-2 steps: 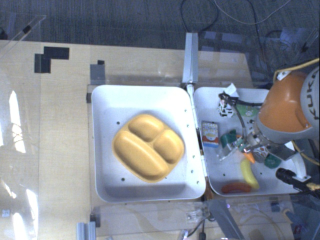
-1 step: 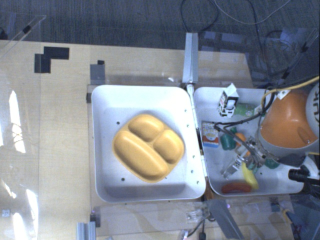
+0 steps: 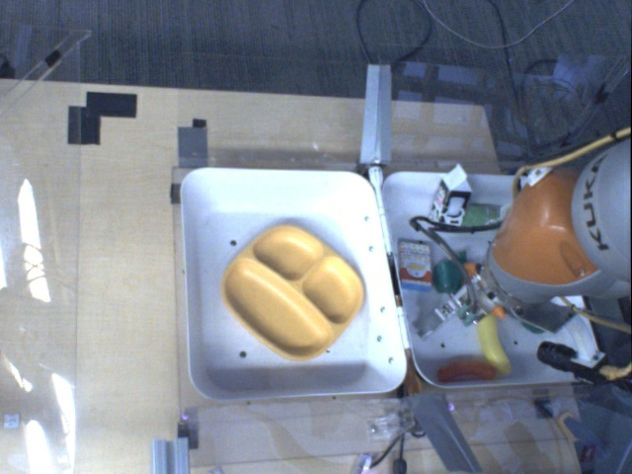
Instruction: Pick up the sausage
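Camera view: gripper (image 3: pixel 464 309) hangs low in right bin (image 3: pixel 420 363); can't tell its opening or any hold. Sausage (image 3: pixel 466 370) lies at near wall, touching banana (image 3: pixel 493 342). Risk, imo: gripper takes banana instead, or wall blocks it.

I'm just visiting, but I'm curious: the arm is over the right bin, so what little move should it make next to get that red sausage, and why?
Probably a short shift toward the bin's near edge. The hand sits in the middle of the right bin, while the sausage lies below it in the picture, beside the banana. The hand would need to be centred over the sausage before it goes down, or it may catch the banana instead.
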Robot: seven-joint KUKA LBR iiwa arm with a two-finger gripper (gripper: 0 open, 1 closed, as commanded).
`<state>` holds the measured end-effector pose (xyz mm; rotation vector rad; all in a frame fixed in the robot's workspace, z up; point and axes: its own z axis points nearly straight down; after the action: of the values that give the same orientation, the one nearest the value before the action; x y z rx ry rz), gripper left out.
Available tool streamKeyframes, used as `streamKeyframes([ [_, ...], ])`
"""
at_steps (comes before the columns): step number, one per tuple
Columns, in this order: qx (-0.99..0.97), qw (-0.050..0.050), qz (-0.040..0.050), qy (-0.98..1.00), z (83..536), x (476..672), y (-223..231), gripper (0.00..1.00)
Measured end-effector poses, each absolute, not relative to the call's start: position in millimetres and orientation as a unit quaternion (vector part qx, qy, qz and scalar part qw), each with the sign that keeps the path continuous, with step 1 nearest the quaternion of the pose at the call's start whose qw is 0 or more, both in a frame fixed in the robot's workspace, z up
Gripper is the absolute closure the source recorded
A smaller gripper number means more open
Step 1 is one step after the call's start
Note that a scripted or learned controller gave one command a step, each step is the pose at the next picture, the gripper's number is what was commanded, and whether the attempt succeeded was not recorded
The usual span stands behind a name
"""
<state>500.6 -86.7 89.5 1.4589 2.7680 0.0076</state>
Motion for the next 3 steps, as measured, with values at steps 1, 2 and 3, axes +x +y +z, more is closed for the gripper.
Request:
streamKeyframes([
  [1, 0.673, 0.002, 0.0011, 0.74, 126, 488.3, -130, 0.0],
  [2, 0.671, 0.005, 0.0024, 0.742, 137, 490.5, -129, 1.0],
  [3, 0.75, 0.005, 0.003, 0.661, 90, 490.6, -94, 1.0],
])
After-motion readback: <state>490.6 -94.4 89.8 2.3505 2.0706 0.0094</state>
